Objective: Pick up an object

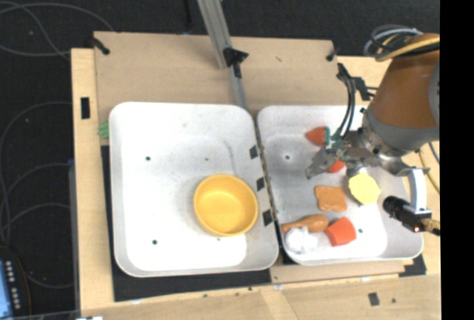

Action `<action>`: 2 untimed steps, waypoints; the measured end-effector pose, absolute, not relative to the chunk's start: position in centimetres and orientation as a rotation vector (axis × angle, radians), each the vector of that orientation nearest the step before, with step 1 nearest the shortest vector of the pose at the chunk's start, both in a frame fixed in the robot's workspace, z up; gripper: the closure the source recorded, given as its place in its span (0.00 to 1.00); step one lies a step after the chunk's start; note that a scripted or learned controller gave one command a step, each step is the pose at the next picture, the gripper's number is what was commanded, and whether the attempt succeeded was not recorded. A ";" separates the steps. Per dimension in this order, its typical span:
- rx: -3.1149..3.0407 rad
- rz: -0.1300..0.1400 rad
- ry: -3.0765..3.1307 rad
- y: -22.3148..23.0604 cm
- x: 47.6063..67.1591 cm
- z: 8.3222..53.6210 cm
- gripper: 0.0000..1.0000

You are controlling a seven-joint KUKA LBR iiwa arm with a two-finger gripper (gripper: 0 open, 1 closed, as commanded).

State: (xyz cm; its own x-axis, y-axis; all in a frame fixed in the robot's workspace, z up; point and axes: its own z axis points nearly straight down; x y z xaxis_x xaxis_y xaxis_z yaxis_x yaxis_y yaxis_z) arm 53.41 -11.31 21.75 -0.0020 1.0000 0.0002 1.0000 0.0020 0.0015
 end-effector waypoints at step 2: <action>2.223 -0.005 2.221 -11.4 53.3 17.5 0.00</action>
